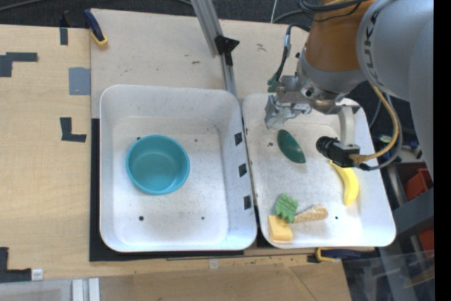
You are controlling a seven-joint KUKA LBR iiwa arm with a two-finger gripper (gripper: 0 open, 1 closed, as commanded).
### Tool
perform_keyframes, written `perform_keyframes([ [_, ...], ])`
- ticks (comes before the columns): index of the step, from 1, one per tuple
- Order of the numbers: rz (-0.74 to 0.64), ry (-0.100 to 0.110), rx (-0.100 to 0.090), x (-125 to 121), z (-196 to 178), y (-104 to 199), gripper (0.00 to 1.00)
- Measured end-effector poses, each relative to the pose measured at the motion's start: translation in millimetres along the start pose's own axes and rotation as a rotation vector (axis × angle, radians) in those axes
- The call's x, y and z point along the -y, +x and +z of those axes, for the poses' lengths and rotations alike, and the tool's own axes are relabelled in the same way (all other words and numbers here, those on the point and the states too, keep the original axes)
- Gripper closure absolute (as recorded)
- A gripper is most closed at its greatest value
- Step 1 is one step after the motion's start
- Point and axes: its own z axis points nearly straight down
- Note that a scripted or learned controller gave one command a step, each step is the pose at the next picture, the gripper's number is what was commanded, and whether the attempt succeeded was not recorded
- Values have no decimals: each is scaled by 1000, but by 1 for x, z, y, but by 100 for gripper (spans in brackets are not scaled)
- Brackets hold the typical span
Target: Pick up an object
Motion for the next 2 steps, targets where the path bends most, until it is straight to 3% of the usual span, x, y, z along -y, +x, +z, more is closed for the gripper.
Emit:
perform_keyframes([
  [2,-1,2,1,43,15,92,100],
])
